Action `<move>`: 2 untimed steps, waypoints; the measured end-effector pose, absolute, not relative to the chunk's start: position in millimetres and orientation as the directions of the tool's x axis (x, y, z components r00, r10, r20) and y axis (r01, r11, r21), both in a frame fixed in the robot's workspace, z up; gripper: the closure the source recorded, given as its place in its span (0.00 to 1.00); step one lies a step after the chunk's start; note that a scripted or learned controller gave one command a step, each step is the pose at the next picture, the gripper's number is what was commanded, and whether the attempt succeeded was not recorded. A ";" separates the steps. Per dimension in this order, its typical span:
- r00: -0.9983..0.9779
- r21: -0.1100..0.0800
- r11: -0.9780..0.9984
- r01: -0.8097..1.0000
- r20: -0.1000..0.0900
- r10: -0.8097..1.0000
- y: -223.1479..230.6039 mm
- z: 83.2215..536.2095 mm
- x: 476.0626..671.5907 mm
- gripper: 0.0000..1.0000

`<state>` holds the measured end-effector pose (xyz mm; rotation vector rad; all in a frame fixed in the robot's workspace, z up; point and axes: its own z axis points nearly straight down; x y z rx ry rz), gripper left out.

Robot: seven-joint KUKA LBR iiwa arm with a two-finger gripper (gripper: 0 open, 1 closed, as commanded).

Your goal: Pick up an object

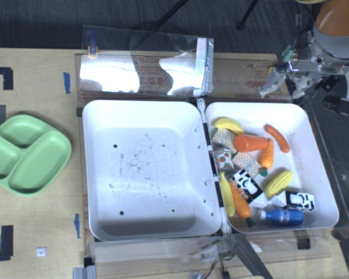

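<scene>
The right bin [314,156] holds a pile of toy items. Among them are a yellow banana [228,124], an orange sausage [277,137], an orange carrot [268,154], a yellow corn cob [278,182], a blue bottle [282,217] and a black-and-white block [244,182]. My gripper [285,86] hangs above the bench behind the right bin's far edge, well clear of the pile. It is open, with nothing between its fingers.
The left bin [142,167] sits beside the right one, and the two share a middle rim. A green divided plate [26,153] lies on the bench at far left. A clear plastic screen [145,68] stands behind the left bin.
</scene>
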<state>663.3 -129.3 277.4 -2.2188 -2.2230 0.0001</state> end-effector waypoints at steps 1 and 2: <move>-0.004 0.003 0.004 1.000 -0.001 1.000 -128.5 288.5 664.4 1.00; -0.005 0.003 0.005 1.000 -0.001 1.000 -128.3 288.4 664.4 0.00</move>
